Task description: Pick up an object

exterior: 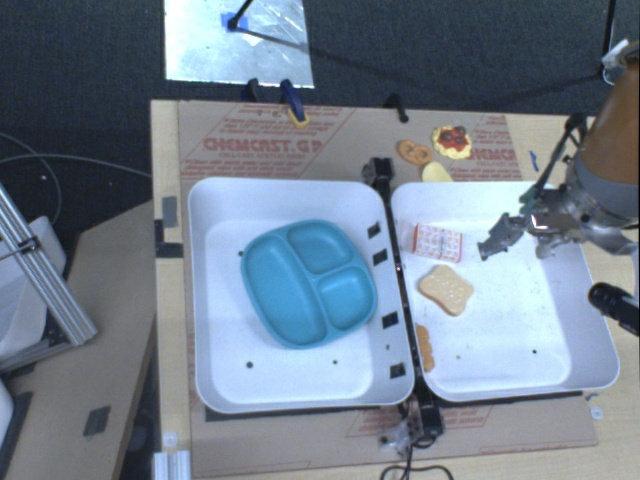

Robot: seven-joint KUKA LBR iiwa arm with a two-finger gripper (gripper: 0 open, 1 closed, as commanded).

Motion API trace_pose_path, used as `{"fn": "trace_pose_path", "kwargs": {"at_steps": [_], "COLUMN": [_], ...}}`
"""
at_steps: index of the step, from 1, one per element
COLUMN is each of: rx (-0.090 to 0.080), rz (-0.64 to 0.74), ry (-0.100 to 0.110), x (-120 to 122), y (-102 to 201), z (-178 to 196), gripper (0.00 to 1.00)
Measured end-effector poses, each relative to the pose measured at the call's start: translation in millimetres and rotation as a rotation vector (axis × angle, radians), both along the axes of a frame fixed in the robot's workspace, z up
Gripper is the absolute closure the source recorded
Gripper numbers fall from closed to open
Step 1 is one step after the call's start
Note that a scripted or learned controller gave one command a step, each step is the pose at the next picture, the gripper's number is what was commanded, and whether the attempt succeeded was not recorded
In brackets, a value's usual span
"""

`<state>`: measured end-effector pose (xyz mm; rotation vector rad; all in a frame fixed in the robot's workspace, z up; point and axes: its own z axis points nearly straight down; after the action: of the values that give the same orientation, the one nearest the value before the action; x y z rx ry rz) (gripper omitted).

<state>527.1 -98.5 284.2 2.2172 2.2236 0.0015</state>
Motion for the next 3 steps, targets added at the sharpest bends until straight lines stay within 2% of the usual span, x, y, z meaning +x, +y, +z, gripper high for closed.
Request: {"fn": "trace_pose_path", "kwargs": {"at_steps": [1,2,3], "rx": [0.002,0.000,0.001], "rz": [-0.001,0.004,0.000], "ry": [0.013,-0.003,-0.011], "x": [23,73,51], "y": [-1,11,-11], "z": [-159,-184,-196], "gripper": [0.00,0.00,0.00]}}
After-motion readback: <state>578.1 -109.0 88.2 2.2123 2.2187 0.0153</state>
